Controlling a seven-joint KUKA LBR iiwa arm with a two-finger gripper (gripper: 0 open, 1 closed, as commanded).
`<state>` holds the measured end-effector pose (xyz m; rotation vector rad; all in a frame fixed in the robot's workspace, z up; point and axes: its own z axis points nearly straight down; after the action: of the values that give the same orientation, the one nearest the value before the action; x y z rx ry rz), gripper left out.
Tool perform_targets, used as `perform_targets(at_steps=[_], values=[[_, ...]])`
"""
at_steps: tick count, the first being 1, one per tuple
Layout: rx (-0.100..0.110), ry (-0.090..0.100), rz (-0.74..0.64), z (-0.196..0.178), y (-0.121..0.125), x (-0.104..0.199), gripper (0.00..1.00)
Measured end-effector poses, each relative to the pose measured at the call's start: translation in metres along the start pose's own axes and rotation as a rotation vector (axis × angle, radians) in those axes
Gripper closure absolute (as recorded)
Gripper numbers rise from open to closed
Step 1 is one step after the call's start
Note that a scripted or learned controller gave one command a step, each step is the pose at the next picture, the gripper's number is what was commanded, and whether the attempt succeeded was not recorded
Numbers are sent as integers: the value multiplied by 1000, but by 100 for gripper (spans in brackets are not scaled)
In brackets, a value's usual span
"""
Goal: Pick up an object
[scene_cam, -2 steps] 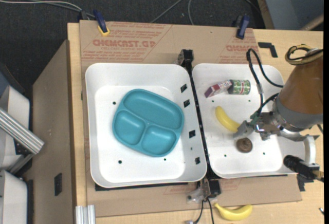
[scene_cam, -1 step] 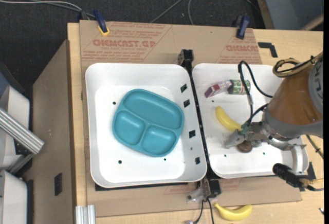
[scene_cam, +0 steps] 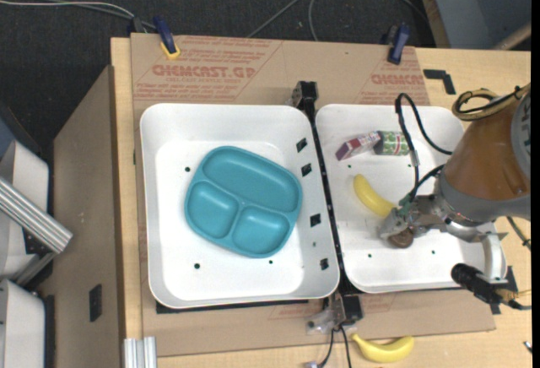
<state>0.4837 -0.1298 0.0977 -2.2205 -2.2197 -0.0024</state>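
**Low over the right bin, beside the banana**

Down at the working end, the gripper point(scene_cam: 398, 227) sits low in the right bin point(scene_cam: 371, 273), its tip over a small dark brown lump point(scene_cam: 403, 237) on the bin floor. Whether the jaws are spread or closed I cannot tell; the wrist hardware and the dark lump run together from this angle, and nothing is clearly seen pinched between them.

Just beside the tip, toward the divider, lies a yellow banana point(scene_cam: 371, 195), slanted, its lower end near or touching the gripper. It is the likeliest thing to take. It looks like a light plastic toy: smooth, curved, probably stiff and a little slippery, so it could roll or squirt out of a two-finger pinch. The best hold would be across the thick middle, jaws square to its long axis, not on the tapered ends.

Further back in the same bin rests a small bottle or tube point(scene_cam: 378, 143) with a purple and green label, lying on its side; round and light, it would roll too.

The arm point(scene_cam: 494, 164) comes in from the right, with a black cable point(scene_cam: 411, 130) looping over the bin. The left bin point(scene_cam: 160, 189) holds a teal divided plate point(scene_cam: 243, 201), broad and shallow, awkward to grasp except by its rim. A second banana point(scene_cam: 386, 348) lies outside on the bench's front edge.
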Motion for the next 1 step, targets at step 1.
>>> perform_targets(at_steps=[1], values=[[-5,-3,-1,-43,1,-1,100]])
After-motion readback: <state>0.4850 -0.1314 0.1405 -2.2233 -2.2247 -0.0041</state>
